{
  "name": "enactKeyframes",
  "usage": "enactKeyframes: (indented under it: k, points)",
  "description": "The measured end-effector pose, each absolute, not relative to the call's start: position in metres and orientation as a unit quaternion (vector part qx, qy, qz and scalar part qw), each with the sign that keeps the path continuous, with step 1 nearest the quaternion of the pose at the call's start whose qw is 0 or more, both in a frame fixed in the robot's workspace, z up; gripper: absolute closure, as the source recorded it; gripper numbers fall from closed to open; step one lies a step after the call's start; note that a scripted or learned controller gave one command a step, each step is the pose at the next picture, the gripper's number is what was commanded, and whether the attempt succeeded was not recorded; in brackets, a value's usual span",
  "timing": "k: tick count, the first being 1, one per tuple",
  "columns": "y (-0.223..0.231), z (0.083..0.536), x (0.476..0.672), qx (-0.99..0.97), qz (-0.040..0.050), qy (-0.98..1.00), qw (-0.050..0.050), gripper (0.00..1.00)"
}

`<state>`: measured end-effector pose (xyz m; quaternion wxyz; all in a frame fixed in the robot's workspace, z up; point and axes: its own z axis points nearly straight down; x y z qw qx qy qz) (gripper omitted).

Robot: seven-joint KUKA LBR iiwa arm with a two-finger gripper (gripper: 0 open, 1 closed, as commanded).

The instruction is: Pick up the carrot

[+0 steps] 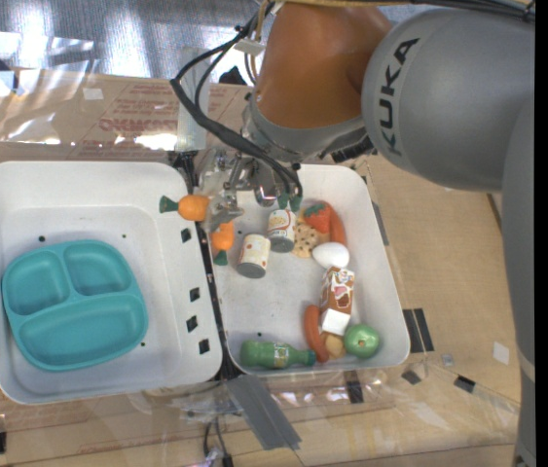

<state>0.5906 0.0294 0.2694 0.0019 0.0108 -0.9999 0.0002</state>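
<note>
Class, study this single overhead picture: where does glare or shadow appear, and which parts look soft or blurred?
In the camera view, streaky glare crosses the floor at the upper left; the arm looms large and soft, shading the right bin around the pincer; the teal tray sits evenly lit and sharp.

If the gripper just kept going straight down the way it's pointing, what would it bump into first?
Probably the white bin floor beside the small can, with an orange toy just left of the gripper. Depth is hard to judge from above.

Teal tray [74, 305], green bottle [275, 355]
</note>
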Motion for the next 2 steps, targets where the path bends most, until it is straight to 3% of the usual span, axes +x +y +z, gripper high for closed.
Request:
enactKeyframes:
  k: [1, 2]
  points:
    - [0.006, 0.256, 0.512, 0.209, 0.0003, -0.978, 0.0, 1.0]
    - [0.016, 0.344, 0.561, 0.19, 0.0014, -0.982, -0.004, 1.0]
